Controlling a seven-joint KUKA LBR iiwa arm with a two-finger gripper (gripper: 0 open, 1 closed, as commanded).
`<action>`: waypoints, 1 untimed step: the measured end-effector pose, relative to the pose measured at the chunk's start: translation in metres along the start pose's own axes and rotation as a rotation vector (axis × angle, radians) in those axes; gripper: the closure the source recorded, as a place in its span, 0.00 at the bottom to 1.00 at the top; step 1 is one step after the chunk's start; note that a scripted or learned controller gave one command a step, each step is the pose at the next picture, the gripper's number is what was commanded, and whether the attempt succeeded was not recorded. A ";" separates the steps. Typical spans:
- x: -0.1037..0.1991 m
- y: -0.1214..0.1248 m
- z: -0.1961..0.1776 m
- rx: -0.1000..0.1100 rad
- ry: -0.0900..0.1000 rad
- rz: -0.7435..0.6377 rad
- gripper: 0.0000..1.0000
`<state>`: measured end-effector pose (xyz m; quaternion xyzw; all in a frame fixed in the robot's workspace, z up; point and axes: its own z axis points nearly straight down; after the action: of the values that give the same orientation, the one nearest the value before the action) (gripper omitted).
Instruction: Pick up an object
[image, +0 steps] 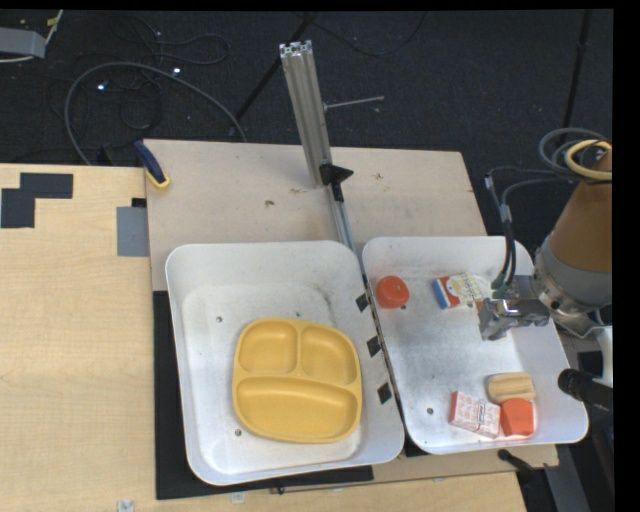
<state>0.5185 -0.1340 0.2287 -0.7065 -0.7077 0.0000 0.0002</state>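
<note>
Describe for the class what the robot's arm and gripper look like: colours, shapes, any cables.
The arm enters from the right: a broad, rounded orange-tan band above a grey wrist section. The gripper is small, metallic silver-grey. A dark cable curves down toward it, and pale looped cables sit above the orange band.

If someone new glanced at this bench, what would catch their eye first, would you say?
Most likely the yellow divided plate, lying alone in the left bin. Next, the arm's gripper reaching in over the right bin, close to a small red, white and blue carton. A round orange-red piece sits near that bin's left edge.
</note>
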 end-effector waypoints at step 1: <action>0.063 0.012 0.003 0.002 0.002 -0.004 1.00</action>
<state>0.5307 -0.0713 0.2262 -0.7049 -0.7093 -0.0001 0.0017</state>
